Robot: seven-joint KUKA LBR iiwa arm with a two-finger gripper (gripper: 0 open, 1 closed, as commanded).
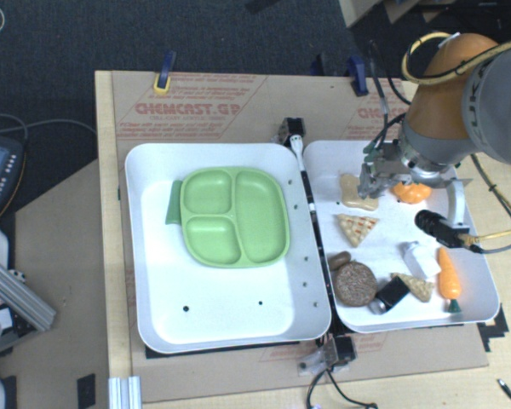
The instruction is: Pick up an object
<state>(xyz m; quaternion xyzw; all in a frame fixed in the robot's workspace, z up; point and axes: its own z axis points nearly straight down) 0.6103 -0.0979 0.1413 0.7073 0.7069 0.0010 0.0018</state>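
Near the right bin's [485, 301] front edge lie a brown patty [355, 283] and a carrot [448, 275] pointing front to back. At the back edge, the gripper [370, 180] hovers over a beige bread piece [356, 193]; finger state unclear. An orange piece [411, 192] sits beside it.

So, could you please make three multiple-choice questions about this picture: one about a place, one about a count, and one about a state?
1. Where is the green tray?
A. in the left bin
B. in the right bin
C. on the floor

2. How many compartments does the green tray have?
A. two
B. three
C. five

3. Where is the gripper now?
A. over the green tray
B. low in the right bin, at the beige food piece
C. outside both bins

Answers:
1. A, it lies on the left bin floor.
2. B, two small sections and one long one.
3. B, the arm ends just above that piece.
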